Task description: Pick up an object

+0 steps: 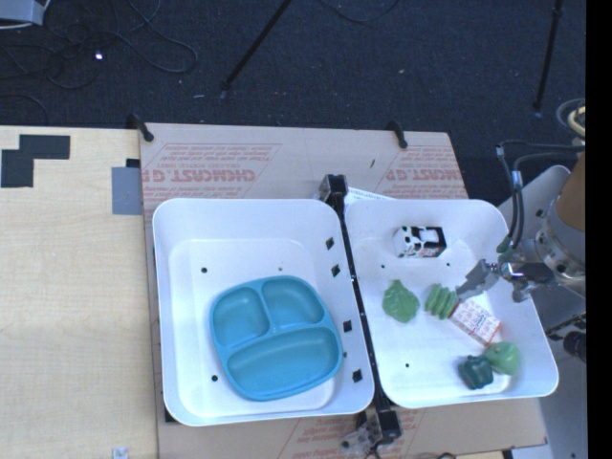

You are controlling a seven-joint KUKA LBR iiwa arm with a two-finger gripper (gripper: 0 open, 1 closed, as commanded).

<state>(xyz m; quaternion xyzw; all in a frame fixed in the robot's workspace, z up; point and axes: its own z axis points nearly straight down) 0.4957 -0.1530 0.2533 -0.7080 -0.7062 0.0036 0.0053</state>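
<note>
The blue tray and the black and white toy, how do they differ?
The blue tray lies in the left bin; the black and white toy sits in the right bin. The tray is far larger. It is one colour, with three compartments; the toy is patched.

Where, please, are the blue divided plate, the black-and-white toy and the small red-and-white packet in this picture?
Blue divided plate (275, 339): camera view, left bin; point on the ridge where its compartments meet.
Black-and-white toy (420, 241): camera view, right bin; point on its body.
Red-and-white packet (475, 321): camera view, right bin; point on its top face.
</note>
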